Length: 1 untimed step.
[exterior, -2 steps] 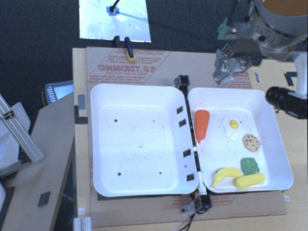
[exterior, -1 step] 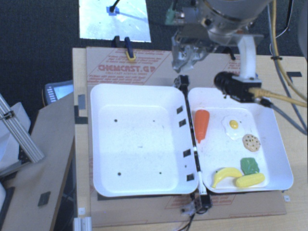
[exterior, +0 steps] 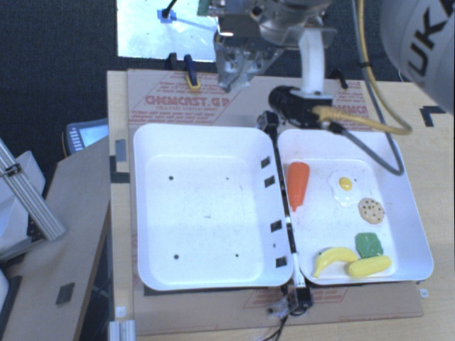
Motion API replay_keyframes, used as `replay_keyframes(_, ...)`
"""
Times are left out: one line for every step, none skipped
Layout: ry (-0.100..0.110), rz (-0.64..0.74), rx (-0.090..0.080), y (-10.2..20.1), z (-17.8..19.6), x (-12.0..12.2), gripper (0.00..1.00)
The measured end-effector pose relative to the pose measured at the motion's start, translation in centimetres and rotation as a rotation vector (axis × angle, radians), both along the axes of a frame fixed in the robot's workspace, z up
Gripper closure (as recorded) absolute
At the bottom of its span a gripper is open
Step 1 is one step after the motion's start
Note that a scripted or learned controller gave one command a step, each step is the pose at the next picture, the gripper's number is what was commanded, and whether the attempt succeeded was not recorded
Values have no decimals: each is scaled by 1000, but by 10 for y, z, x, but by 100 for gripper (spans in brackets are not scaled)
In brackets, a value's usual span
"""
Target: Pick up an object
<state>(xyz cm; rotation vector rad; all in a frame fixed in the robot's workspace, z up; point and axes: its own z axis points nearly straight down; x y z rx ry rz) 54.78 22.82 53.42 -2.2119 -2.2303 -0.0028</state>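
While the pincer (exterior: 231, 77) hangs high over the bench behind the bins (whether it is apart or together, I cannot tell), the orange carrot (exterior: 296, 184) lies far below it in the right bin (exterior: 412, 212), pointing down.

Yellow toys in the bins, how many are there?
2. A banana lies near the front edge of the right bin, and a longer yellow piece lies just right of it, in front of a green toy. Nothing seems to be hidden.
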Motion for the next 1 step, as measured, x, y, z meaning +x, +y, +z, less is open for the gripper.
replay_keyframes(-1, -13, -4, -49, 0, 73, 100)
